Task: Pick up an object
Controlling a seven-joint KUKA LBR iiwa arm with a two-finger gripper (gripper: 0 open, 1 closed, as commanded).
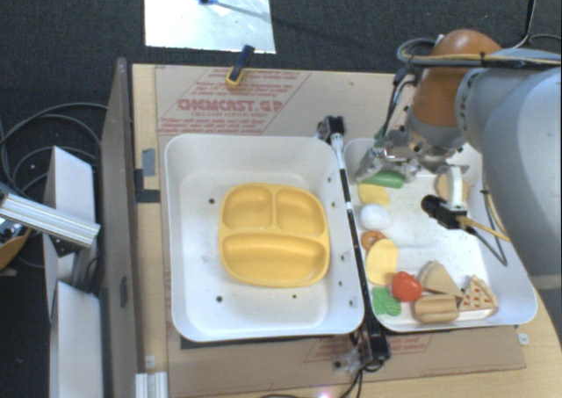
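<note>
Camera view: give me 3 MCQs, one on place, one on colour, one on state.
1. Where does the divided tray lie?
A. left bin
B. right bin
C. on the cardboard outside the bins

2. What colour is the divided tray?
A. red
B. yellow
C. white

3. How does the gripper stand to the toy food?
A. raised high above the left bin
B. low at the far end of the right bin, by the green-and-yellow piece
C. outside both bins

Key:
1 A, it sits in the middle of the left bin.
2 B, it is plain yellow against the white bin.
3 B, the gripper is down in the right bin, just above the green-and-yellow piece.
</note>
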